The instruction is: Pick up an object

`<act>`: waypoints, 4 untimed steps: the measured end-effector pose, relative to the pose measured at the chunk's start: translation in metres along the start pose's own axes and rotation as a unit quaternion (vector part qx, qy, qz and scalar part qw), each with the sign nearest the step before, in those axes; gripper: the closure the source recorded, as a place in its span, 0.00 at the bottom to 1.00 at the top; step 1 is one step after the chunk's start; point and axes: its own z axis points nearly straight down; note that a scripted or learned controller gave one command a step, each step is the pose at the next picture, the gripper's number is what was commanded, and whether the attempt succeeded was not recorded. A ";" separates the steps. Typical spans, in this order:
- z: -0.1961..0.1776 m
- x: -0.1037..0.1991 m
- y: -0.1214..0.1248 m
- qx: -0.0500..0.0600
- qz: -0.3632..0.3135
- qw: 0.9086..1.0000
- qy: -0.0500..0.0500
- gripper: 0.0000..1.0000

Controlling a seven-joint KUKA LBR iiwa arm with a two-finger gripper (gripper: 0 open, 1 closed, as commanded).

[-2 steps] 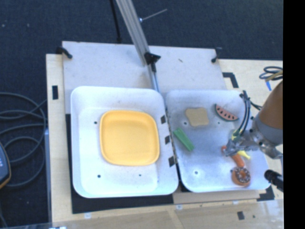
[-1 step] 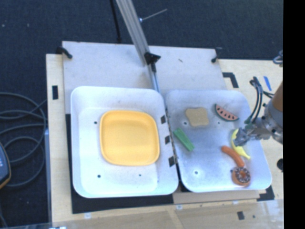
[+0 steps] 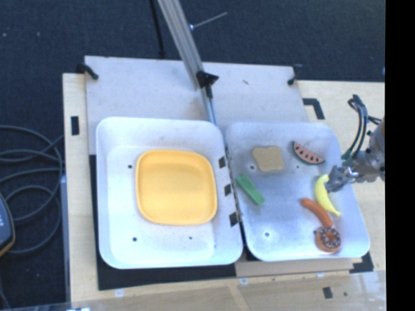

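Grey metal pincer [image 3: 336,179], dark looping cables [image 3: 358,118].

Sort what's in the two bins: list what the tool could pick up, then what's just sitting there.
Candidates, all in the right bin:
banana, beside the tool
sausage
donut
watermelon slice
bread slice
green block

Just sitting there:
yellow plate in the left bin
slanted metal pole

Bright, even light falls from above, and the white bins [image 3: 285,251] look washed out with a faint bluish cast. Shadows are short and soft, lying close under the plate [image 3: 176,186]. The whole picture is slightly soft and grainy, most plainly on the dark floor [image 3: 65,18].
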 end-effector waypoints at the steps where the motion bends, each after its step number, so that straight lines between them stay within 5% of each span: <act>1: 0.001 0.043 0.021 0.001 -0.002 1.000 0.001 1.00; 4: -0.015 0.182 0.051 0.001 -0.002 1.000 0.001 1.00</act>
